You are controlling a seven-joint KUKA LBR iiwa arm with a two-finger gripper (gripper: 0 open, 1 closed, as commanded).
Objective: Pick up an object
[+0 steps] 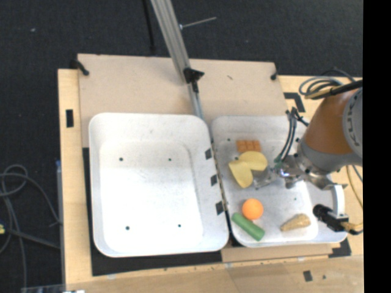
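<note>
Pincer low in the right bin, beside the yellow pieces.

The arm (333, 133) reaches in over the right bin (275, 124), and its pincer (264, 179) sits near the bin's middle, just beside two yellow pieces (247, 166); whether it is open or has hold of anything I cannot tell. A small brown block (248, 145) lies toward the bin's far edge. An orange ball (252, 209) and a green stick (247, 226) lie close together by the near left corner, and a tan wedge (295, 223) lies by the near edge. The left bin (149, 182) stands alongside on the surface (146, 81).
</note>
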